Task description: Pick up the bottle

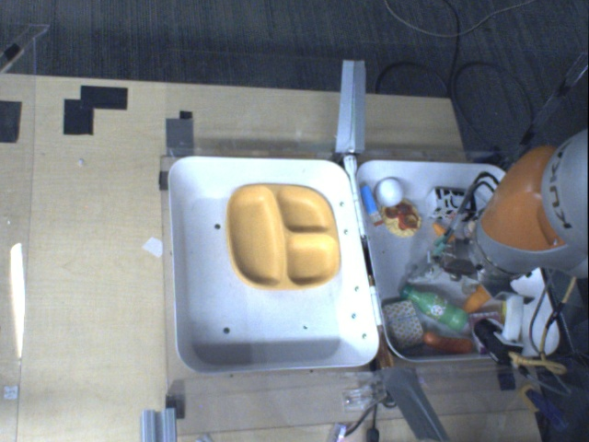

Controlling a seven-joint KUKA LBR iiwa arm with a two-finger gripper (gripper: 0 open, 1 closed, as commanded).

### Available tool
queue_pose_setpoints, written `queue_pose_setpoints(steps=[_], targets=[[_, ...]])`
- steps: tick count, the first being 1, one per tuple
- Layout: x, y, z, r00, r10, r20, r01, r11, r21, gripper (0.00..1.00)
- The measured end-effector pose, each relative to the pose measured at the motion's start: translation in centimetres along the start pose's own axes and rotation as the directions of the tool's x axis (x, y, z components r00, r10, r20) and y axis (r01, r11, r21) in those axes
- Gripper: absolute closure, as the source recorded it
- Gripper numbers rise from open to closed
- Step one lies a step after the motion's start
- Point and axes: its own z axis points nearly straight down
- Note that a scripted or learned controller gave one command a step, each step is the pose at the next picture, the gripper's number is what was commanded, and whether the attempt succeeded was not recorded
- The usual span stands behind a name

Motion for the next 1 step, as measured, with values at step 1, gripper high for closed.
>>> queue_pose_setpoints(steps=[1], targets=[[2.83,-2.69,-0.08,0.999,-0.041,0.003,0.041,0.999,-0.005,0.00]])
